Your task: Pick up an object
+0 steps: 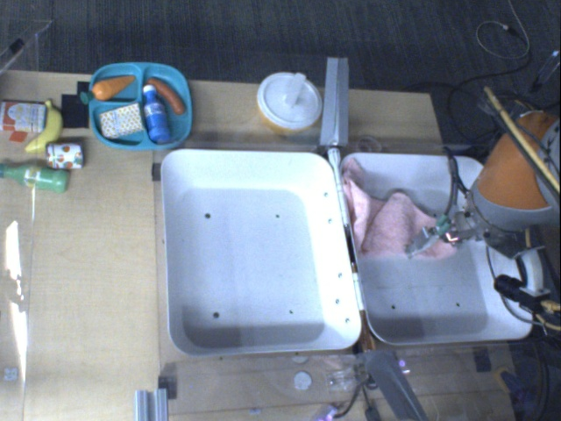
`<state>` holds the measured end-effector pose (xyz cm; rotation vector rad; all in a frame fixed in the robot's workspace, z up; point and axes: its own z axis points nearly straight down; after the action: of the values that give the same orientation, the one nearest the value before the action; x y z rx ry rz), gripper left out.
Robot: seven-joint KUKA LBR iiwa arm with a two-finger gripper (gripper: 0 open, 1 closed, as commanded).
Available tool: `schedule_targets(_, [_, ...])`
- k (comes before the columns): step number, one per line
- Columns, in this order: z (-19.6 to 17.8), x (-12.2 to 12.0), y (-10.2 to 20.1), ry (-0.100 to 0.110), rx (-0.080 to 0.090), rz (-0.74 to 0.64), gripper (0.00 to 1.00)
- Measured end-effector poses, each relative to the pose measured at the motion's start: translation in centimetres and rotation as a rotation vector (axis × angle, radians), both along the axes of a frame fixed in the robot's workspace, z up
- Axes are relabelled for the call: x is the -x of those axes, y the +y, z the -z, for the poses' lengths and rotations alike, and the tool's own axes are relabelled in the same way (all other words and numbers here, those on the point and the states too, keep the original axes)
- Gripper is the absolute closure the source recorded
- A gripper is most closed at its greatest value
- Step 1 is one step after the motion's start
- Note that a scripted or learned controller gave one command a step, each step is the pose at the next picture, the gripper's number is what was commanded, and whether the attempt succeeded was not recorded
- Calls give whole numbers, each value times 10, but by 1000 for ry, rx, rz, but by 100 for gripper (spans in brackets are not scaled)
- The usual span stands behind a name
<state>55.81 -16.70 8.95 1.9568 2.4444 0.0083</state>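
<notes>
Wood-tone desk point(88, 261) on dark carpet, 2 white bins side by side. Left bin point(254, 253) bare floor, wide open room. Right bin point(421, 296): pink cloth point(381, 222) bunched against its left wall and back corner, front half free. Hand point(431, 239) low at cloth's right edge, touching it; finger state cannot tell. Teal tray point(140, 103), white lid point(289, 102) behind bins.
</notes>
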Motion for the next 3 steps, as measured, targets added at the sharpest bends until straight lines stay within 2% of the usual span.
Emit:
schedule_targets(1, [-13,-3,0,-8,2,-1,100])
schedule_targets(2, [-85,-113,24,4,1,-134,100])
schedule_targets(3, [-63,-108,65,6,1,-325,100])
